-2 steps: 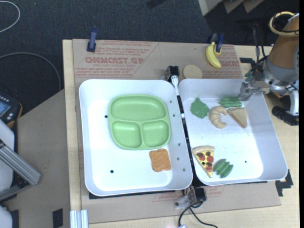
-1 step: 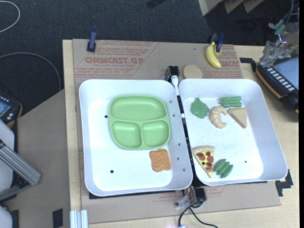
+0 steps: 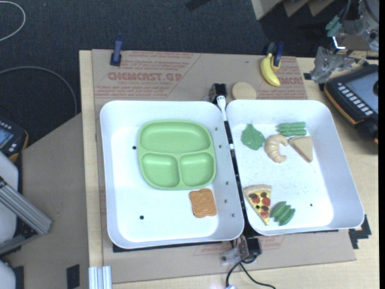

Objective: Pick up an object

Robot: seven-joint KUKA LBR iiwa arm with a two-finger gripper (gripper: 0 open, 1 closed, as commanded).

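The right bin [image 3: 337,161] holds a green leaf [image 3: 252,137], a tan croissant [image 3: 277,147], green beans [image 3: 292,128], a sandwich wedge [image 3: 301,149], a pizza slice [image 3: 259,198] and green pea pods [image 3: 281,212]. In the left bin [image 3: 117,161] a green divided plate [image 3: 177,153] lies beside an orange toast piece [image 3: 203,202]. My gripper [image 3: 323,65] hangs at the upper right, beyond the right bin's far corner and above the bench edge. Nothing shows in it.
A yellow banana [image 3: 271,71] and a beige round disc [image 3: 243,91] lie on the cardboard behind the bins. Blue clamps [image 3: 117,51] hold the board's back edge. A dark pendant with an orange rim [image 3: 355,98] sits to the right.
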